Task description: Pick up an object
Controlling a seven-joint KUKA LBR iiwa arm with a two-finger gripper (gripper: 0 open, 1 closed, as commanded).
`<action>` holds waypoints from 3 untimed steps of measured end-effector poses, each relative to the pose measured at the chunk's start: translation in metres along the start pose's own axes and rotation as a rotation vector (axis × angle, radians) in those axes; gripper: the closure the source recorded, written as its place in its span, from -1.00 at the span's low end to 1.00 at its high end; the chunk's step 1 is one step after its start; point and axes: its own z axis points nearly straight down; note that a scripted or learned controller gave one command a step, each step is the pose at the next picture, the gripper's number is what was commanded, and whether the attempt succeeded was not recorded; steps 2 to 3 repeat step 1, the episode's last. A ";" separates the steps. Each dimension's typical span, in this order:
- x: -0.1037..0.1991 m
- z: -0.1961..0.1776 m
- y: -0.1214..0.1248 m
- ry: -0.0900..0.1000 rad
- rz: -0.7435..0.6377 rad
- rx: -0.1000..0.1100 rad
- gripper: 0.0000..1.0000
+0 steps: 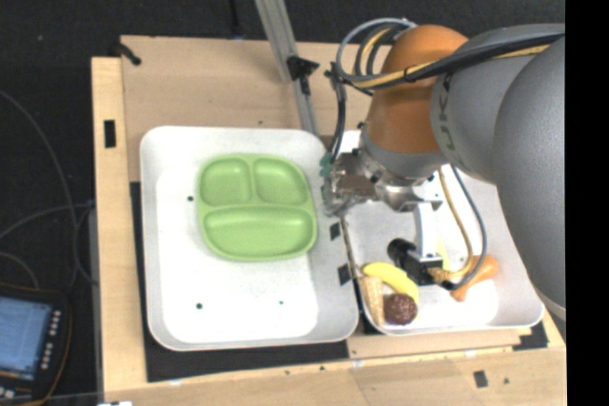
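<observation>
While the arm (447,109) reaches in from the right across the right bin (495,304), its gripper (335,193) sits at that bin's upper left corner, close to the seam where the two bins meet. The wrist's bulk covers it from above, so whether it is spread apart or closed together cannot be told, and nothing can be seen clamped in it. It lies just beside the right rim of the plate (257,209), though whether it touches that rim or the bin wall is not clear.

The plate, green with three compartments, lies flat in the upper middle of the left bin (171,299). The other things lie along the near edge of the right bin, well apart from the gripper. A banana (388,278) lies in the near left corner, tilted down to the right. A brown ball (400,307) touches its lower side. An orange piece (483,269) lies further right, near the bin's far side. Both bins rest on the bench (190,71).
</observation>
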 end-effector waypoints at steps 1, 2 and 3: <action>0.051 -0.001 0.001 0.000 0.000 0.002 1.00; 0.051 -0.001 0.001 0.000 0.000 0.002 1.00; 0.051 -0.001 0.001 0.000 0.000 0.002 1.00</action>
